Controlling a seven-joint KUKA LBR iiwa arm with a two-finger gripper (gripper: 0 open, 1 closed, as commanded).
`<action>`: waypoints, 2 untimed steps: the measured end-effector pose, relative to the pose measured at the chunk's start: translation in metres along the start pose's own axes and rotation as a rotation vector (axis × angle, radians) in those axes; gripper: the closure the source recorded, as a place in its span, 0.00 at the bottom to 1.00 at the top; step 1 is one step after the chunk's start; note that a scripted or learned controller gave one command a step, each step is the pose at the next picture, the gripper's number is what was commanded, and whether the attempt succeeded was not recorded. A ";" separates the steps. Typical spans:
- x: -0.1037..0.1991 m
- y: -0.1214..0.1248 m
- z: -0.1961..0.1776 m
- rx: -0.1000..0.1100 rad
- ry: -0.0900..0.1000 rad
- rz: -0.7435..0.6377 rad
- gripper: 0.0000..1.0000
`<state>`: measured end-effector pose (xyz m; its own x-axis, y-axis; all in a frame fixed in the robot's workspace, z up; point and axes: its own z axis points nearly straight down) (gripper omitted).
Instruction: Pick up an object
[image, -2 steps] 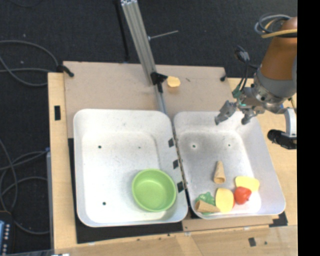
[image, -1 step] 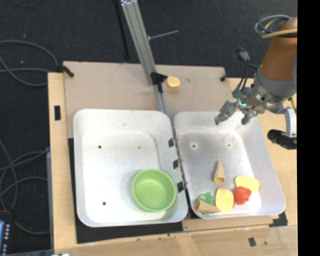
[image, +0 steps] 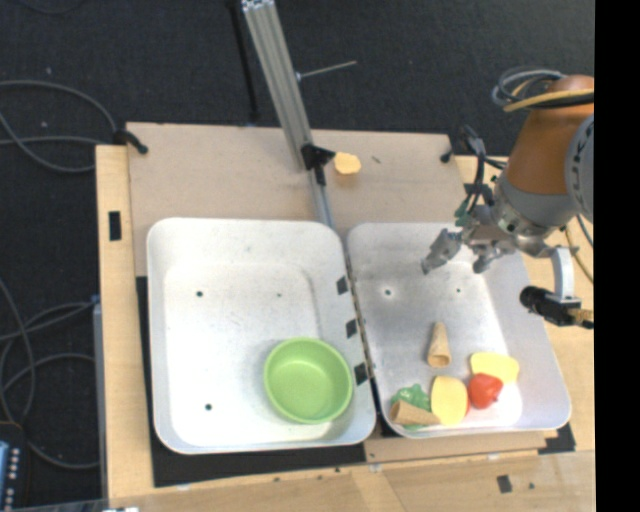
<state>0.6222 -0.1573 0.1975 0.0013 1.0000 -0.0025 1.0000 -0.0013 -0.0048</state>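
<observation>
My gripper (image: 459, 256) hangs over the back part of the right bin (image: 400, 300), fingers spread apart with nothing between them. Well in front of it, near that bin's front edge, lie a tan cone (image: 438, 344), a yellow block (image: 495, 366), a red piece (image: 484, 390), a yellow oval piece (image: 450, 399) and a green-and-tan piece (image: 409, 405). A green bowl (image: 308, 379) sits in the front right of the left bin (image: 200, 300).
A slanted metal post (image: 285, 95) rises behind the bins, between them. A small yellow object (image: 347, 163) lies on the board behind the right bin. Cables trail on the dark floor at the left.
</observation>
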 end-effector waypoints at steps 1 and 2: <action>-0.001 -0.003 0.063 0.001 0.000 0.001 0.00; -0.003 -0.004 0.099 -0.001 -0.001 0.002 0.00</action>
<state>0.6177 -0.1605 0.0989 0.0037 1.0000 -0.0031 1.0000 -0.0037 -0.0034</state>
